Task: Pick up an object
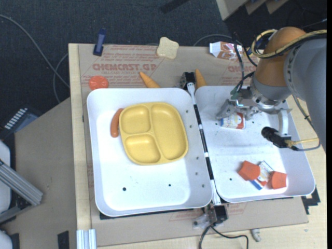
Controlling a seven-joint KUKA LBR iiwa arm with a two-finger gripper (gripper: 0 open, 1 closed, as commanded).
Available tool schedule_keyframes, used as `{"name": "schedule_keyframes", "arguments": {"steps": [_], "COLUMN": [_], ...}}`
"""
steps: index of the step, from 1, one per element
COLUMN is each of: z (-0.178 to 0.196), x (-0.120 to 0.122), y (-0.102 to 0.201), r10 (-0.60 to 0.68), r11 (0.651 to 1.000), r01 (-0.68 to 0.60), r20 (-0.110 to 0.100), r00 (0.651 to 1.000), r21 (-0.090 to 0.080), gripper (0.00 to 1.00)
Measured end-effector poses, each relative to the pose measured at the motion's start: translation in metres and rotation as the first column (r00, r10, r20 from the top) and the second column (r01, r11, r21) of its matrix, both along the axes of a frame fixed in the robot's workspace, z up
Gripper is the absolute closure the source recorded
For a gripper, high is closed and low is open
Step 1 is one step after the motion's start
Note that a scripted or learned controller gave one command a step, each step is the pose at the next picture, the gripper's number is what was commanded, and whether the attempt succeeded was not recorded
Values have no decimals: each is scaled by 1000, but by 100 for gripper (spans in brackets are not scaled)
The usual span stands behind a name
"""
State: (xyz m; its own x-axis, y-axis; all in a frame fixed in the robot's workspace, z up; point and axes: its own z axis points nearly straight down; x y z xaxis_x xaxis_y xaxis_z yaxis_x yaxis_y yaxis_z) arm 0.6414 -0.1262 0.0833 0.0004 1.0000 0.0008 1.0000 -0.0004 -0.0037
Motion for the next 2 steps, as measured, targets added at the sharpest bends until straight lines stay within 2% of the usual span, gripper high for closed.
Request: {"name": "schedule_keyframes", "arguments": {"steps": [1, 2], "z": [12, 102], "x": [1, -7], "y": [0, 76], "r10": [0, 2], "r11": [1000, 1000], "r01": [0, -2], "r20": [5, 6], "r00": [1000, 1000], "r21": [-1, -1], "gripper": [100, 100]}}
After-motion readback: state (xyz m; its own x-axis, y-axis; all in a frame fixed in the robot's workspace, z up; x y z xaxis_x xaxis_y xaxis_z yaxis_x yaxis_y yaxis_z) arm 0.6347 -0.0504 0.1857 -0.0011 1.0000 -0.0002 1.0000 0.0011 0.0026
